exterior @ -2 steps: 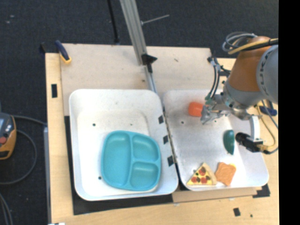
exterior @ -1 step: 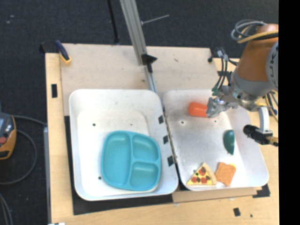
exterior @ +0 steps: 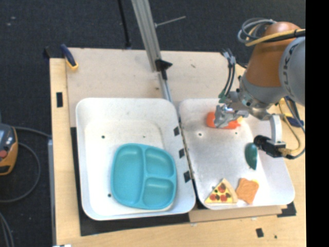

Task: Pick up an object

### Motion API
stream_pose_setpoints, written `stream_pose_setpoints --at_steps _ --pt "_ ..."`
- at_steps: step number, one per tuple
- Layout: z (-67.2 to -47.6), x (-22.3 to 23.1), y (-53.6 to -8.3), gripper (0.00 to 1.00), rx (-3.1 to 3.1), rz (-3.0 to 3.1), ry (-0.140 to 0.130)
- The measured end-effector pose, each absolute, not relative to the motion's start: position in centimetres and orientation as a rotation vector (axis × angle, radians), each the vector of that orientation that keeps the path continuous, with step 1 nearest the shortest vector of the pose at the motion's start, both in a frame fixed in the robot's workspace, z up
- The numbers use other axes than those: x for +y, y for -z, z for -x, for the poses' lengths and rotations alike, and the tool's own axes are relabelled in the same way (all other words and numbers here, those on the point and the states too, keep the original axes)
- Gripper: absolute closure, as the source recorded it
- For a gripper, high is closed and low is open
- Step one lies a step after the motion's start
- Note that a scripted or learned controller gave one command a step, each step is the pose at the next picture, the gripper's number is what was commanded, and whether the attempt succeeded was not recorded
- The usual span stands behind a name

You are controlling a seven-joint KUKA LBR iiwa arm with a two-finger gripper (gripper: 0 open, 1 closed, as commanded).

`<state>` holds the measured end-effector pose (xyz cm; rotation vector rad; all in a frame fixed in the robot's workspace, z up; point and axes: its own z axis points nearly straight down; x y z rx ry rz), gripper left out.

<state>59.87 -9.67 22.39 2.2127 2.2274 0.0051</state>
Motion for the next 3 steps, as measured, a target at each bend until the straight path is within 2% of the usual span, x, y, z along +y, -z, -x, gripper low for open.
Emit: stream_pose_setpoints --at_steps 2,3 --pt "-60.4 0.7 -24.9 1.0 2.23 -2.212 -0.004" --pt "-59.8 6.0 -23.7 1.0 2.23 -2.214 0.0"
